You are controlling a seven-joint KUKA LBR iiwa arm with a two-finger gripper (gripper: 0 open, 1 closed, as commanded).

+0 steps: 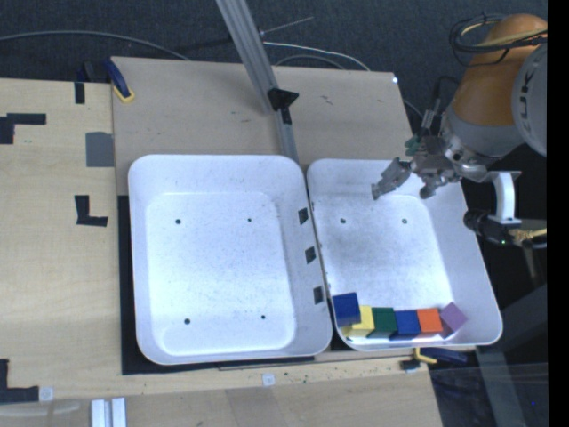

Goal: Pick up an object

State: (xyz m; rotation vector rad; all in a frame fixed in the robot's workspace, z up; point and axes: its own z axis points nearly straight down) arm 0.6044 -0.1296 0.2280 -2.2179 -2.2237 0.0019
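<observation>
The gripper [411, 183] hangs over the far edge of the right bin [462, 238], its two fingers spread apart with nothing between them. Below it the bin's speckled white floor lies bare toward the near edge, where a row of small blocks sits against the wall: a blue block [345, 308] on a yellow block [359, 326], then a green block [383, 320], another blue, an orange block [429, 321] and a purple block [452, 316] in the near right corner. The left bin [147, 238] adjoins on the wooden bench [53, 265].
</observation>
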